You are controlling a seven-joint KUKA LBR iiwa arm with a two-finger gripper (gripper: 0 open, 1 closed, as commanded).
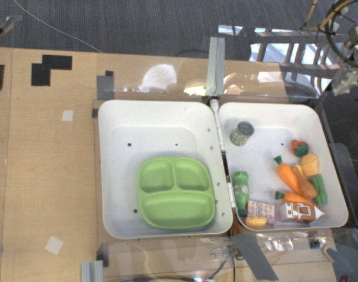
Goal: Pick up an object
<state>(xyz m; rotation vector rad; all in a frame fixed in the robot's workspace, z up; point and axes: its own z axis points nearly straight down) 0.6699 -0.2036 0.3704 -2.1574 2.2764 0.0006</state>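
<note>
I am sitting at the very start of this job: nothing is being carried and no approach is under way over either bin, and I cannot tell whether my pincer is open or closed.

Nearest the camera, along the front wall of the right bin, a pink patterned box and an orange-and-white carton are lying touching each other, with a small yellow piece tucked just in front of the box. Beside them, in the left bin, a green divided plate is lying flat.

A little farther in, a green bottle is lying against the dividing wall, and two carrots are crowding a dark green piece. Beyond those, a yellow corn cob is touching a small red and green piece.

Farthest back, a small can is resting well apart from the rest, grey top showing, green label, seemingly tilted. I am judging it the easiest pick. The next move calls for travelling over it, lining up across its round body and descending with room on both sides.
</note>
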